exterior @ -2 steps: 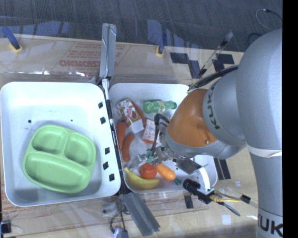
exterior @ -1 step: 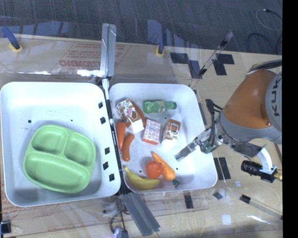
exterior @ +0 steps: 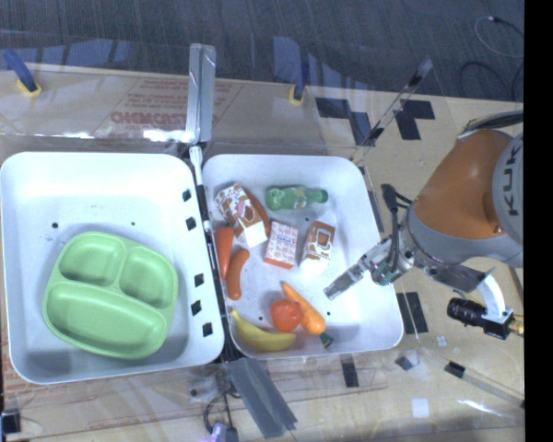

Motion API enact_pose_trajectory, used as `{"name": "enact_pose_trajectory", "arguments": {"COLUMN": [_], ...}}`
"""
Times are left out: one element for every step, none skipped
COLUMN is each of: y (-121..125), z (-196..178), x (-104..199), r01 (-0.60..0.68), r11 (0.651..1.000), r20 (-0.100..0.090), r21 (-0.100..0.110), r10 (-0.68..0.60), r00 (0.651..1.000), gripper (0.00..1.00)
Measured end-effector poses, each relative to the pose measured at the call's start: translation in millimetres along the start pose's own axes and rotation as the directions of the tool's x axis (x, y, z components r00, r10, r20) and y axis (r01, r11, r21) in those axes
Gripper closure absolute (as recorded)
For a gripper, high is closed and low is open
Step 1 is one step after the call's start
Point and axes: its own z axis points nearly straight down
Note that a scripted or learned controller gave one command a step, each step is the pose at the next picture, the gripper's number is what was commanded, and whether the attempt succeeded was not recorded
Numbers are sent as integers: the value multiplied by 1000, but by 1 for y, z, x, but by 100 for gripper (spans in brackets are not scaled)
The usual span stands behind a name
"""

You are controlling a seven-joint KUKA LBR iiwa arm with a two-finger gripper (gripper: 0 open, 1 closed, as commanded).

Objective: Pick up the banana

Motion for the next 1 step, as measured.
{"name": "enact_pose_trajectory", "arguments": {"y": [-1], "z": [-24], "x": [-1], "r01": [-19], "r11": [1000], "r20": [1], "r21": [-1], "r10": [19], "r00": [1000], "gripper": [0]}}
